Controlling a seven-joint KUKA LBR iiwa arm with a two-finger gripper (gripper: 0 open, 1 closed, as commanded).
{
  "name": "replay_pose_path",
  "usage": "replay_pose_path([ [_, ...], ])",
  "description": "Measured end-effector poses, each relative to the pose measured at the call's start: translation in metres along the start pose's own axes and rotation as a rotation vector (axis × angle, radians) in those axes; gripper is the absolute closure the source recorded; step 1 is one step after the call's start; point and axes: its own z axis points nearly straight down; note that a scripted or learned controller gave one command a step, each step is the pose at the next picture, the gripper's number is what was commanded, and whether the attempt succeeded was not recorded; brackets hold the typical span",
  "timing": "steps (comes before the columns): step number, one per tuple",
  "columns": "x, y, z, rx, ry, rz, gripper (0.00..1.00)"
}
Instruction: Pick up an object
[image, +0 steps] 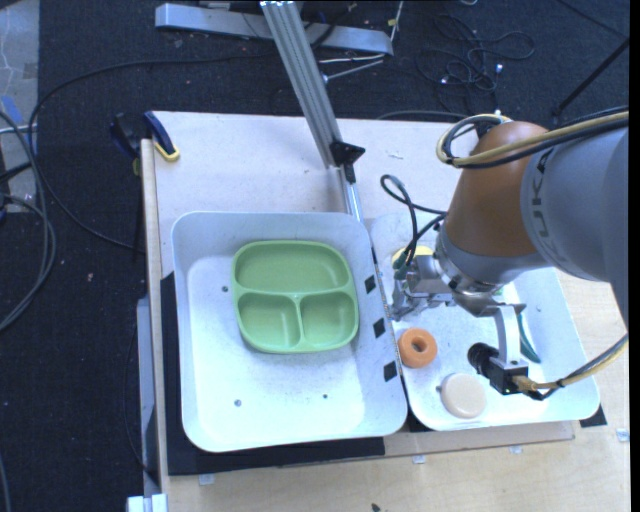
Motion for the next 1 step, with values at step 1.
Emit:
replay_pose_path([
  [1, 0.0498, -0.0101, -0.0183, -0.003, 0.000, 0.000, 1.00],
])
